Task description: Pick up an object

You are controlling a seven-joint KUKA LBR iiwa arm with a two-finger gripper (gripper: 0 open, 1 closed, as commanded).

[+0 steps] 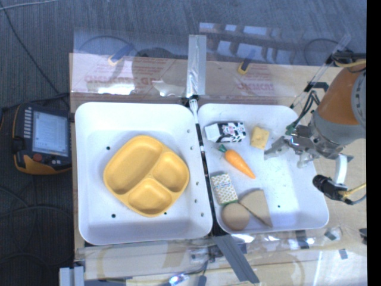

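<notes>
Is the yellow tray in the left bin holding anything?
Empty. The yellow tray lies flat in the left bin, and all three of its compartments show bare yellow.

In the right bin, right of the frame's centre, lie five small things. A black-and-white carton rests on its side near the bin's upper left. Just right of it sits a pale yellow block. Below them an orange carrot lies slantwise, green tip toward the upper left. A green-speckled packet lies flat lower down, and a tan rounded piece sits in the bin's lower left corner.
</notes>
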